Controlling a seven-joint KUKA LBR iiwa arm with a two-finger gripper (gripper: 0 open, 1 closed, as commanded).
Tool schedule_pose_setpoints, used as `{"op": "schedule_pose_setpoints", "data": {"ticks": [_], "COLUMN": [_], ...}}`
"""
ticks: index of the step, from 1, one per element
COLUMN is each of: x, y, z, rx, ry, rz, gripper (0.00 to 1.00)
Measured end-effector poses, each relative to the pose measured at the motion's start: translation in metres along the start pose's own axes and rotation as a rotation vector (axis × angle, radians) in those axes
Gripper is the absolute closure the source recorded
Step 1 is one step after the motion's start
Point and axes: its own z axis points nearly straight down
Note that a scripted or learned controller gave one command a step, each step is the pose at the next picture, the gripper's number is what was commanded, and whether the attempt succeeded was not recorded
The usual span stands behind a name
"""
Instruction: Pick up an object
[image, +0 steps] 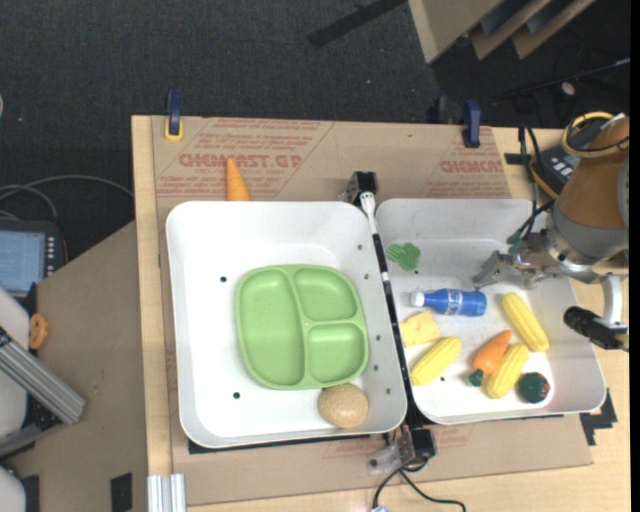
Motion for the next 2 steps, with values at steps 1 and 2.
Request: {"op": "schedule_pose_setpoints", "data": {"ticks": [1,2], "x": [-0.0099,-0.0119], "y": [-0.0296,-0.0293], "z": [-0.0006,-0.0106], "rx": [-0.006,-0.007], "ry": [0.011,0.003], "rz": [-0.01,-0.01], "gripper": [0.0,1.0]}}
